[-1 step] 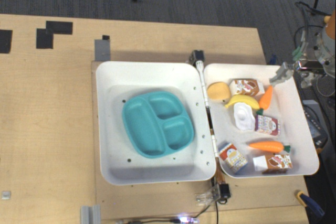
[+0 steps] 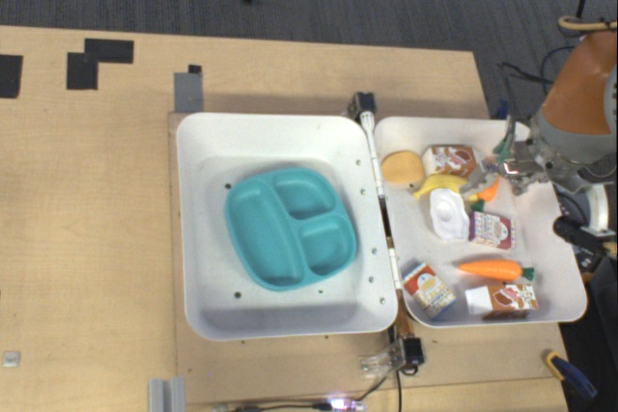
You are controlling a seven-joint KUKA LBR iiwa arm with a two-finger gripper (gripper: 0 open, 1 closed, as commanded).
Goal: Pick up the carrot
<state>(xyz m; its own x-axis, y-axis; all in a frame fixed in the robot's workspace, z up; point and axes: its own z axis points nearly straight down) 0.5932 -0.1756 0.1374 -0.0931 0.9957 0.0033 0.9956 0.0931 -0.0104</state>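
Orange-banded and grey, the arm (image 2: pixel 579 111) leans in over the right edge of the right bin (image 2: pixel 570 299), its wrist bent down toward that bin's far right corner. The gripper (image 2: pixel 509 167) hangs over the bin's far right part, near the rim; whether it is open or closed cannot be told, and nothing can be made out in its grasp.

The carrot (image 2: pixel 494 270) lies on its side in the near right part of the same bin, green end toward the right wall, well apart from the gripper. Just beside it toward the near edge sits a brown and white carton (image 2: pixel 502 300). Between carrot and gripper lie a small printed packet (image 2: pixel 491 229) and a white bottle (image 2: pixel 446 213). A banana (image 2: pixel 442 185), a tan round bun (image 2: pixel 403 169) and another printed box (image 2: pixel 450 158) crowd the far side. A small red and white carton (image 2: pixel 428 290) rests at the near left corner.

The left bin (image 2: pixel 193 236) holds a teal divided tray (image 2: pixel 289 227) near its centre.
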